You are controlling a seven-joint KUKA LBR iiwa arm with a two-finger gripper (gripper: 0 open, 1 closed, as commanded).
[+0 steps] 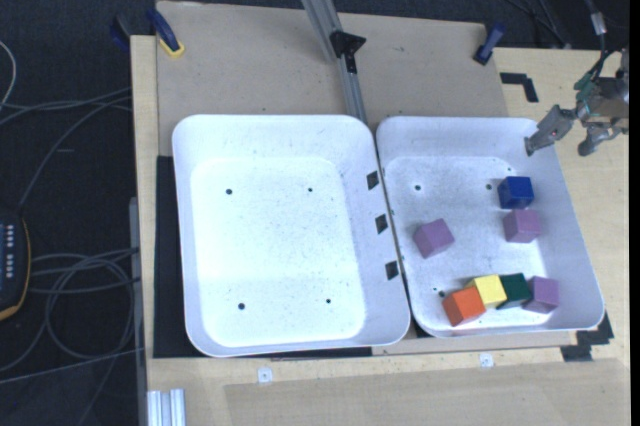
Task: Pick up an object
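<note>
Camera view: gripper (567, 136), fingers seemingly spread apart, hovers beyond right bin (570, 214), gripping nothing.

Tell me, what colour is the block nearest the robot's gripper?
Blue. The block sits in the right bin, seen in the camera view.

Robotics lab, clamped bench board (300, 44), loose cables (60, 264) on dark carpet, metal camera pole (318, 4)
</note>
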